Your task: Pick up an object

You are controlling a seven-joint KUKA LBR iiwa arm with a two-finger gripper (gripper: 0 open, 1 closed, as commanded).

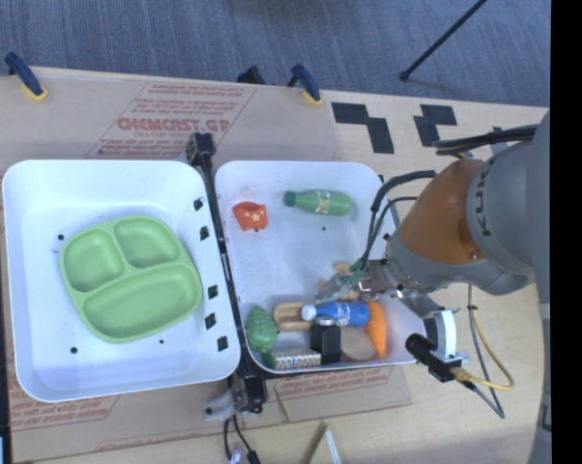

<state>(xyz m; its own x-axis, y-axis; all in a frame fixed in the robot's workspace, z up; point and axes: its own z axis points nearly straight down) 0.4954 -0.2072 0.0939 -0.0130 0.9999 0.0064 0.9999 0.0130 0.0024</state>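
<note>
The cardboard sheet reads "CHEMCAST GP".

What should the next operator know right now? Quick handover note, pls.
End effector: low in the right bin, over the pile at its near edge; grasp unconfirmed.
Pile: blue-and-white bottle, carrot, green toy.
Farther back: green bottle, red packet.
Left bin: green divided plate.
Done: nothing visibly lifted.
Left: secure and lift one object.

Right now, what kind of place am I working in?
Probably a robotics lab bench: cardboard-covered bench top held by clamps, two white bins, and toy objects like a green bottle.
</note>
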